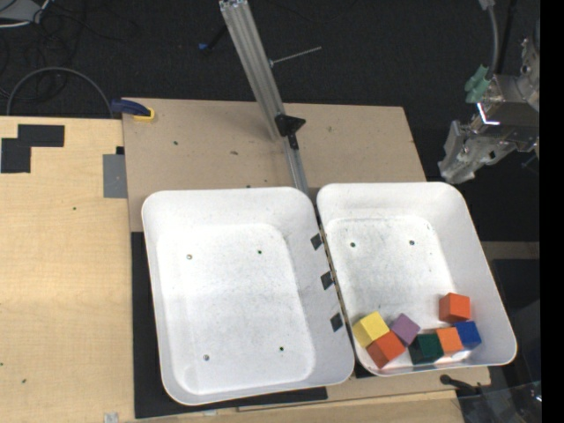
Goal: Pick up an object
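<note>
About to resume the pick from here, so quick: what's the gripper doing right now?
Two-finger gripper: up past the far right corner of the right-hand shallow white bin, nothing seen between its fingers; open or closed cannot be told.

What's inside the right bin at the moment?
Right bin: seven cubes clustered at its near edge: yellow, purple, two red, green, orange, blue. Anything beneath them is hidden.

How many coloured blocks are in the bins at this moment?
7, all in the near corner of the right bin: yellow block, purple block, red-orange block, green block, orange block, blue block, red block. More could be hidden underneath.
</note>
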`<state>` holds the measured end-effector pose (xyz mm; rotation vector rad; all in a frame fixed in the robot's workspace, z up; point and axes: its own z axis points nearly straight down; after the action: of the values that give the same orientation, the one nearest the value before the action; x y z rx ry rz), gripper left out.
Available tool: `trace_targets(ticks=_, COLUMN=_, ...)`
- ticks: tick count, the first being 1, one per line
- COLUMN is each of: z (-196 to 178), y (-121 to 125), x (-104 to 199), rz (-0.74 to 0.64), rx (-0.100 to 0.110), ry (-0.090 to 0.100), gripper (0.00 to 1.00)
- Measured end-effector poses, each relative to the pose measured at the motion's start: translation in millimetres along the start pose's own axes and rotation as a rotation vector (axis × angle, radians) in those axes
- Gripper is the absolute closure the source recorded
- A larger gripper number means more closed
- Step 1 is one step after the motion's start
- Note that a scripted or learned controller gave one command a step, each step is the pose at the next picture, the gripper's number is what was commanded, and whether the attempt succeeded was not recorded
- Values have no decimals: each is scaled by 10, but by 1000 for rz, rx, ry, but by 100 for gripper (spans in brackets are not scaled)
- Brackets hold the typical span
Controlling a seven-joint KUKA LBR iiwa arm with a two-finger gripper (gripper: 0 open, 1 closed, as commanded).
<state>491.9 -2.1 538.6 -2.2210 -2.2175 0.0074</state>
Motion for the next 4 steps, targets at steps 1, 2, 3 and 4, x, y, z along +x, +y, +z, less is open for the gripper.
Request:
trace_targets(ticks=1, z=-11, y=0, x=9, rz=-2, rx=-2, ry=1, gripper=0)
trace_targets(ticks=2, z=51, y=-54, x=772, rz=-10, rx=0, ry=2, gripper=0)
trace_targets(ticks=3, z=-20, y=-48, x=449, rz=0, rx=-4, ry=0, gripper=0)
trace_targets(ticks=4, z=-17, y=-47, x=169, rz=1, rx=-3, ry=0, gripper=0)
